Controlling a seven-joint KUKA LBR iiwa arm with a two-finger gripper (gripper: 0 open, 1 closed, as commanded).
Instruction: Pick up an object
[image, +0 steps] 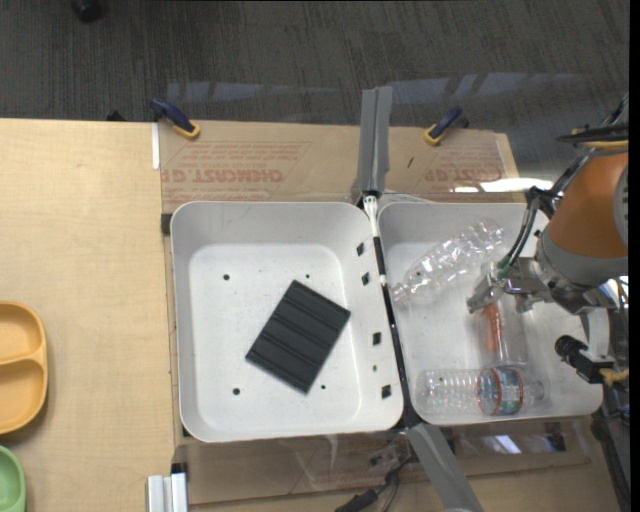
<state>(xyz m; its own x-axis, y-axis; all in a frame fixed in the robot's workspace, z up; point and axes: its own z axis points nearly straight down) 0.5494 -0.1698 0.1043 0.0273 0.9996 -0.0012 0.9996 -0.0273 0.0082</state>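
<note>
Tool (497, 296) is placed low in the right bin (400, 232), over an orange-capped tube (493, 327); whether it is open cannot be told. The approach step is judged to be in hand, and a closing on the tube followed by a lift is called for next.

Cut off and hidden parts
The yellow divided plate (18, 368) and green dish (8, 482) run past the left edge; the gripper (503, 290) hides its fingertips.
</note>
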